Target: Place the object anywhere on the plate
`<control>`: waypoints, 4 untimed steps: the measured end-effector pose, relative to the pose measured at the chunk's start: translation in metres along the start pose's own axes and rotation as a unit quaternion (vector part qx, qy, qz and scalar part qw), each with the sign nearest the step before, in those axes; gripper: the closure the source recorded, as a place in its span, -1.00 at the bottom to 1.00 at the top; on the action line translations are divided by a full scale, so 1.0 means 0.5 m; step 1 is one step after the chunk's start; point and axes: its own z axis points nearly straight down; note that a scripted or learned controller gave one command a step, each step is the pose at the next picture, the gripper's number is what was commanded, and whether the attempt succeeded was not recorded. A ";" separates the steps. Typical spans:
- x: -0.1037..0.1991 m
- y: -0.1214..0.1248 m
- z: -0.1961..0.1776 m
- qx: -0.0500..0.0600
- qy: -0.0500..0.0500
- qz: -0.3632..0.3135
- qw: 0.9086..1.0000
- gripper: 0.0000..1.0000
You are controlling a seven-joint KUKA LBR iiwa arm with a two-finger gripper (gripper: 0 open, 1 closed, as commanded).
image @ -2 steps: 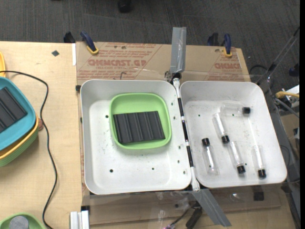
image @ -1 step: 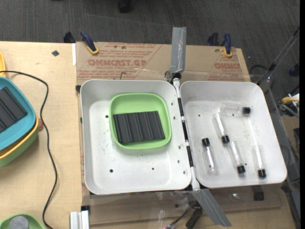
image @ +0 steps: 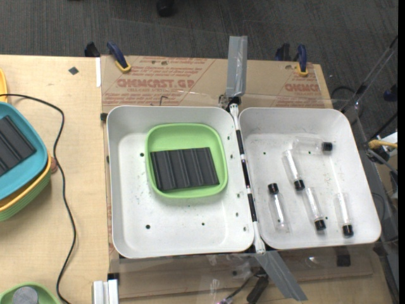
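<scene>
Green plate (image: 218, 145) with its dark ribbed insert (image: 184, 168) sits in my left bin (image: 126, 233); nothing from the right bin (image: 361, 170) is on it. Five clear tubes (image: 295, 173) lie there untouched, so I judge everything remains, and the end effector's state I cannot tell

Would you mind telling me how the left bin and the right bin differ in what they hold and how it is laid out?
The left bin holds one green plate with a dark ribbed insert; the right bin holds several clear tubes with black caps. The left bin's plate sits toward its far side, while the right bin's tubes lie scattered at differing angles. Both are shallow, white and set side by side.
</scene>
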 end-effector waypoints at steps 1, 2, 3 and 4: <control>-0.024 -0.019 0.002 0.000 0.000 0.001 1.000 -1.00; -0.027 -0.006 0.037 0.000 0.000 -0.001 1.000 -1.00; -0.027 -0.006 0.051 0.000 0.000 0.000 1.000 -1.00; -0.027 -0.006 0.058 0.000 0.000 0.000 1.000 -1.00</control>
